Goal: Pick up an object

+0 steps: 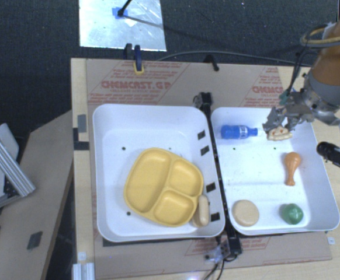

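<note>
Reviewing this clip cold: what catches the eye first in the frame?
The big yellow divided tray in the left bin dominates. Next, the gripper at the right bin's far edge, over a small tan item beside the blue bottle. A drumstick and a green ball lie nearer.

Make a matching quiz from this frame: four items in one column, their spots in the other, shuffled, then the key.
Items:
1. blue bottle
2. yellow tray
3. green object
4. drumstick

Places:
A. left bin
B. right bin, front right corner
C. right bin, back left
D. right bin, right side, mid-depth

Pairs: 1-C, 2-A, 3-B, 4-D
</note>
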`<state>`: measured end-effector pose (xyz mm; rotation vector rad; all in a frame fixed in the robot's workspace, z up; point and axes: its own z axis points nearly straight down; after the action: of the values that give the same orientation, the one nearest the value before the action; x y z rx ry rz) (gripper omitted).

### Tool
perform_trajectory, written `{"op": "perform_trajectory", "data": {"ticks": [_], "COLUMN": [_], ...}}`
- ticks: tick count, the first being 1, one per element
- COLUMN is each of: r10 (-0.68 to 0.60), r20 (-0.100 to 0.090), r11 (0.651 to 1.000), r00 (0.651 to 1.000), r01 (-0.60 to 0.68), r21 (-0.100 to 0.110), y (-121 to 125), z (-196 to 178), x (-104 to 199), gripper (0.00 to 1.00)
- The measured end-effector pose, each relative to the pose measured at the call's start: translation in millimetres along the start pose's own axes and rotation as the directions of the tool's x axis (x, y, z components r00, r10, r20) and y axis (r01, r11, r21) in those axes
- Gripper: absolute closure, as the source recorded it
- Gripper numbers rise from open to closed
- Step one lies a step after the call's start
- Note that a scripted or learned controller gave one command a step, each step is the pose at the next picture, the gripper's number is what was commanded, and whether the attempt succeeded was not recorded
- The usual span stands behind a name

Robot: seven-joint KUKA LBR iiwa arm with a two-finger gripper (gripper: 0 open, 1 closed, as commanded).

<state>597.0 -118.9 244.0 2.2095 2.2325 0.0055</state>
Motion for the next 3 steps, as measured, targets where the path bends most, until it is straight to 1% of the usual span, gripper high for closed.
{"op": "perform_trajectory", "data": {"ticks": [1,2,3], "r10": [0.001,0.0,0.001], "r20": [0.0,0.0,0.0], "r11": [1.0,1.0,1.0], "r00": [1.0,1.0,1.0], "r01": [-0.001,0.0,-0.001], "r21": [0.002,-0.001,0.002], "y": [6.1,19.1,32.0], "z": [10.7,1.8,16.5], "x": [53.4,108.8,160.5], "gripper": [1.0,1.0,1.0]}}
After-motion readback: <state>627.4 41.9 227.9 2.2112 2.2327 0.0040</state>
